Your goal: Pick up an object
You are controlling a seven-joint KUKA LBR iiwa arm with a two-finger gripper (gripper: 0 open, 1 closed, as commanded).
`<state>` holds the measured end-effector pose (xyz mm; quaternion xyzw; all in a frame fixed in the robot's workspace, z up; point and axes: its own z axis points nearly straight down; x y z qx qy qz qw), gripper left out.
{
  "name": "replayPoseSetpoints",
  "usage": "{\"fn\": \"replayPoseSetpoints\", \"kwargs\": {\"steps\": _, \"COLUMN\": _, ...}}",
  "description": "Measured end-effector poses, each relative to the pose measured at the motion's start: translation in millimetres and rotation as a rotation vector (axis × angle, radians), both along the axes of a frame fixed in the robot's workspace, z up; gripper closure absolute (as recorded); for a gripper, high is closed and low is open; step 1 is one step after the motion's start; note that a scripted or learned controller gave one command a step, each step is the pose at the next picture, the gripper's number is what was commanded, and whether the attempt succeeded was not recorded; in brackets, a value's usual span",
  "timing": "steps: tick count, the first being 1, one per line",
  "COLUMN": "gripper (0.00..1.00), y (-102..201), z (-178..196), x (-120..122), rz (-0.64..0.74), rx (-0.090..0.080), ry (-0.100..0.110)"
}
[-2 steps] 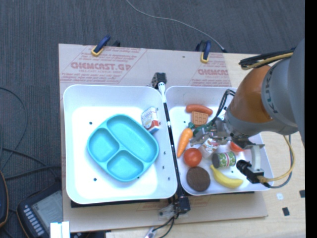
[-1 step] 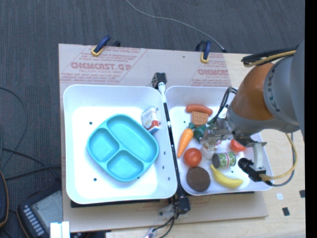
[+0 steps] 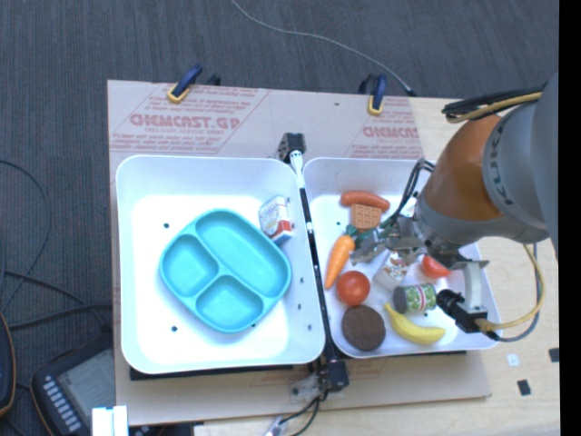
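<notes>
carrot [image 3: 339,256] lay in the right bin [image 3: 318,243], beside the tomato [image 3: 353,287] and just left of the gripper [image 3: 381,248]. we judged it light, stiff, slightly slick; best taken across its thick middle. we could not tell the claw's state. left bin [image 3: 145,180] held a blue divided plate [image 3: 225,270] and a small carton [image 3: 276,217].

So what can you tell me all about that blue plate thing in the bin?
The blue plate is a light turquoise tray, plastic by its look, oval with rounded corners and three sunken compartments: one long one along its upper right side and two smaller ones below. All three look bare. It lies flat and turned at a slant in the middle of the left bin. A small carton sits just by its upper right edge; whether they touch is unclear.
</notes>
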<state>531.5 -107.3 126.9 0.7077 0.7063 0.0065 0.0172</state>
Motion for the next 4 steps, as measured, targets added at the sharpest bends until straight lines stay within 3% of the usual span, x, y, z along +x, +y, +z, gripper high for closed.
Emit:
{"fn": "replayPoseSetpoints", "kwargs": {"steps": 2, "gripper": 0.0, "y": 3, "z": -14, "x": -16, "rz": 0.002, "rx": -0.002, "ry": -0.011}}
{"fn": "replayPoseSetpoints", "kwargs": {"steps": 3, "gripper": 1.0, "y": -3, "z": -2, "x": -15, "rz": -0.003, "rx": -0.012, "ry": -0.016}}
{"fn": "replayPoseSetpoints", "kwargs": {"steps": 4, "gripper": 0.0, "y": -2, "z": -2, "x": -16, "rz": -0.002, "rx": -0.012, "ry": -0.015}}
